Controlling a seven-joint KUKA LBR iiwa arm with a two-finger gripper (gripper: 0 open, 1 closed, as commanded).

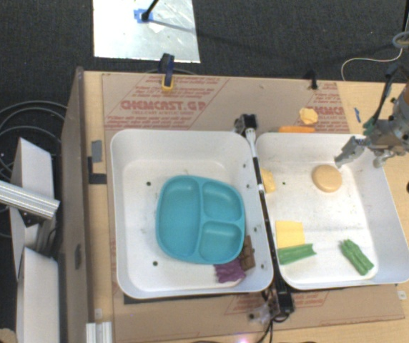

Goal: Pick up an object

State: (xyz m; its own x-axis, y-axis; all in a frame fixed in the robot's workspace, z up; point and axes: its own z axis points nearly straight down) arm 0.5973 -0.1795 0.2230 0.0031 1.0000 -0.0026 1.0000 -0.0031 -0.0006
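Two white bins sit side by side on the tabletop [190,98]. In the left bin [136,184] we see a teal divided plate [201,220], with a purple piece [227,271] and a brown piece [247,254] at its lower right edge. In the right bin [376,213] lie a yellow block [289,233], a green stick [295,253], a round tan piece [327,179] and a second green piece [357,256]. The tan piece lies just left of and below our gripper [365,152], whose fingers stand apart with nothing between them
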